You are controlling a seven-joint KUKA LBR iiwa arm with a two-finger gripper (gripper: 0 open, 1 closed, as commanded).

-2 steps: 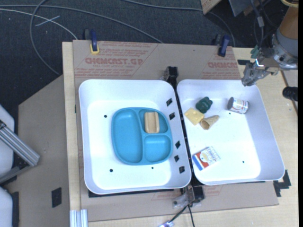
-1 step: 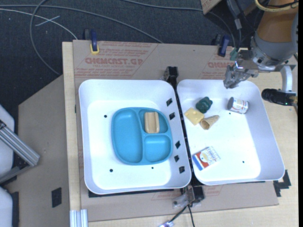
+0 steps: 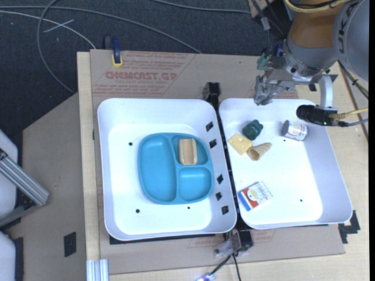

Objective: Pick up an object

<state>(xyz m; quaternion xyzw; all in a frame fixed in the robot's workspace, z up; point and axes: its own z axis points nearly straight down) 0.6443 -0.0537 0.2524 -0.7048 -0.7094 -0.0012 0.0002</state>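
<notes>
Camera view, read left to right. Left bin [image 3: 111, 157]: a blue divided plate [image 3: 158, 171] sits near the middle, with a tan block [image 3: 187, 151] in its upper right compartment, long side running toward the far edge. Right bin [image 3: 310, 198]: a yellow wedge [image 3: 238, 143] lies just beside a tan cone [image 3: 258, 150], a dark green lump [image 3: 253, 129] sits just above them, a small silver can [image 3: 294, 130] lies on its side further right, and a flat red-white-blue packet [image 3: 256, 195] lies apart toward the near edge. Hand [image 3: 265, 95] hangs at the far rim of the right bin, above the green lump and clear of it; nothing is seen between its fingers, and whether they are apart or together cannot be told from this angle. Judgement: approach stage, no grasp made yet, target not fixed. Nearest candidates are the green lump and the cone. The cone's long axis runs at a slant, wide mouth toward the upper right, tip toward the lower left and close to the wedge. For a clean pick, come straight down with the fingers set across the cone's short width, or take the lump, which stands freer. Risk: the wedge gets nudged or caught along with the cone.
</notes>
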